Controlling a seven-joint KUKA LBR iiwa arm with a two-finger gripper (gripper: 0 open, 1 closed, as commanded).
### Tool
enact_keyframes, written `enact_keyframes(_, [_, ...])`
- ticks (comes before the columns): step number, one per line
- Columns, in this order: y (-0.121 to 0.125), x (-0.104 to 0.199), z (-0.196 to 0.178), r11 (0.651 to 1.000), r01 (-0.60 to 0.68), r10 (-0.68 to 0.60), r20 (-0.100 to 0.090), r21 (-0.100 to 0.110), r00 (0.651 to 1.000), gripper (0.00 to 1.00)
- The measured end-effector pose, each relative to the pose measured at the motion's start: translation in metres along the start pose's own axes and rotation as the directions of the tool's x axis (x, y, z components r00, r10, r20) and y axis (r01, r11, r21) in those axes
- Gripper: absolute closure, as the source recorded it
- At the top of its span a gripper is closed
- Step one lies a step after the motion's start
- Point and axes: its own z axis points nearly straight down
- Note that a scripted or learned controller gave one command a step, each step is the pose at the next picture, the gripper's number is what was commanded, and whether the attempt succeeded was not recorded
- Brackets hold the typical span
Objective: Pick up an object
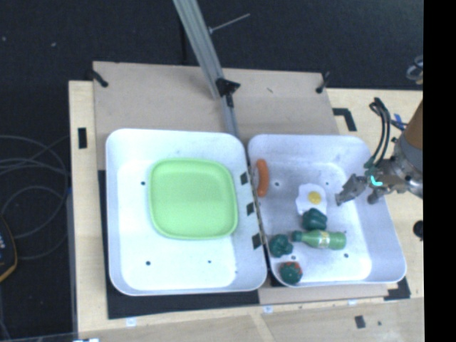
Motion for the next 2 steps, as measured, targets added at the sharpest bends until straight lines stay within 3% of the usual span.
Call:
enact_keyframes(1, [0.000,0.000,0.000,1.000,0.000,0.000,0.000,0.000,1.000,0.00])
enact_keyframes(2, [0.001,0.009,0.049,1.000,-0.001,0.001,0.000,0.004,1.000,0.00])
